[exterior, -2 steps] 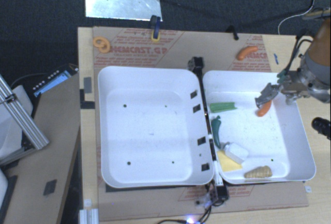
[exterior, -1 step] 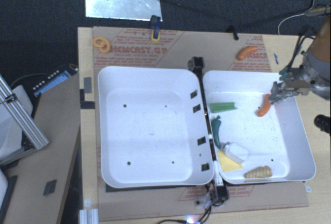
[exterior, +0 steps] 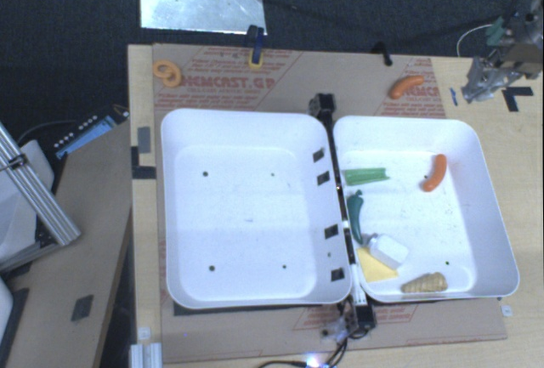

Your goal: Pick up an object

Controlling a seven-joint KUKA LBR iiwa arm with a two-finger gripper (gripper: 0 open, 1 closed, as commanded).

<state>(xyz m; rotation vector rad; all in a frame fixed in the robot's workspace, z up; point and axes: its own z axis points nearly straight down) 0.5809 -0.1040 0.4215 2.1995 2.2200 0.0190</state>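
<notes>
Camera view, looking down on the bench: the gripper [exterior: 481,84] hangs at the upper right, outside the right bin [exterior: 489,213], above the bench by that bin's far corner. Nothing shows between its fingers, and whether they are spread or pressed together I cannot tell.

All the pickings sit in the right bin. An orange sausage [exterior: 434,172] lies alone on bare floor near the far right, nearest the gripper. It looks light, probably smooth plastic, so it could roll or slip; take it across its narrow middle.

Harder targets crowd the divider: a green strip [exterior: 365,176], a green pepper [exterior: 354,217], and a white block [exterior: 389,251] resting on a yellow wedge [exterior: 374,266]. A tan cone [exterior: 424,282] lies by the near wall. The left bin [exterior: 174,213] is beside it, and a second sausage [exterior: 406,87] lies on the board beyond the bins.
</notes>
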